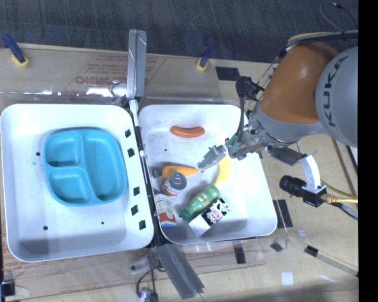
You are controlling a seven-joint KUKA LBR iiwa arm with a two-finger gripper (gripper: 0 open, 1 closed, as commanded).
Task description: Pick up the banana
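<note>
Risk of a miss or a wrong grab: banana (223, 172) mostly hidden under the gripper (215, 156), with carrot (179, 170), can (175, 182) and green bottle (200, 202) crowded just beside. Could easily nudge the carrot or close on nothing. Could also roll the banana toward the bin (264, 212) wall.

Banana in the right bin, its yellow end showing just below and right of the fingers, seemingly touching or nearly so. Cannot tell if open or closed; nothing visibly held.
</note>
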